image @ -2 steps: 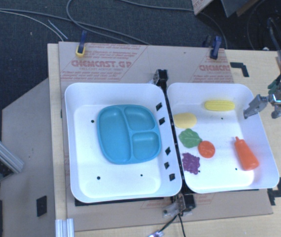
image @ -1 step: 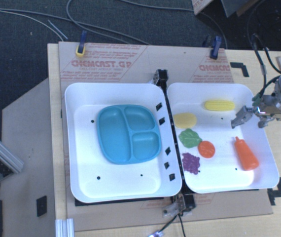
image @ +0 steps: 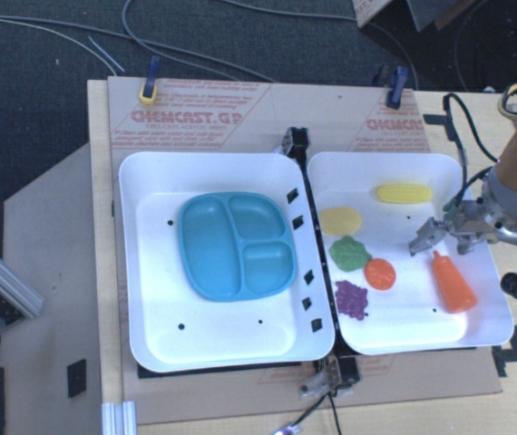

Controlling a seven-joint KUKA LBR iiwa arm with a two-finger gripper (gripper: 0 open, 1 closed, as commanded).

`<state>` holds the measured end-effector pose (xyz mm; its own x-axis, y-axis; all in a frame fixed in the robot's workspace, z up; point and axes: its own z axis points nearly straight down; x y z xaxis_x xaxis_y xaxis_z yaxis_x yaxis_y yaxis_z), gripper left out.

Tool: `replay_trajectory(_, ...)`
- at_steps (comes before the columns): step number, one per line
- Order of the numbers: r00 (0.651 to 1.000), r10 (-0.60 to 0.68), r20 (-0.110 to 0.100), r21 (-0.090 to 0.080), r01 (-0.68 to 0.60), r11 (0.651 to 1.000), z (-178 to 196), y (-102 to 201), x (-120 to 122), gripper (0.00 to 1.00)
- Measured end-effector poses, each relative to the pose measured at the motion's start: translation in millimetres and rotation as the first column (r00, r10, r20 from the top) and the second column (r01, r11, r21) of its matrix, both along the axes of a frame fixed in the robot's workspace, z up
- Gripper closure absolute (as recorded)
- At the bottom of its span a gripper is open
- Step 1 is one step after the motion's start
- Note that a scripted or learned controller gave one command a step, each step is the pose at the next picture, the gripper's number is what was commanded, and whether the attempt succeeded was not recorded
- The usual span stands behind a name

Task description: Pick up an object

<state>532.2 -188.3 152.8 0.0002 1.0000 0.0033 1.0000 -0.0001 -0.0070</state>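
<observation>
The right bin holds a yellow corn cob, a pale yellow piece, a green leafy piece, a small red-orange tomato, purple grapes and an orange carrot. My gripper reaches in from the right and hangs over the bin's right half, just above the carrot's upper tip. Its fingers are spread open and nothing sits between them. The corn lies up and to the left of the gripper.
A blue divided plate lies in the left bin. A black divider with clips runs between the bins. Cables trail across the bench near the arm at the upper right.
</observation>
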Motion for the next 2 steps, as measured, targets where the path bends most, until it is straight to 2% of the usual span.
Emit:
replay_trajectory(1, 1.0, 0.001, 0.009, -0.004, -0.001, 1.0, -41, 2, -1, 0.0)
replay_trajectory(2, 1.0, 0.001, 0.015, -0.006, -0.001, 1.0, -27, 1, 1, 1.0)
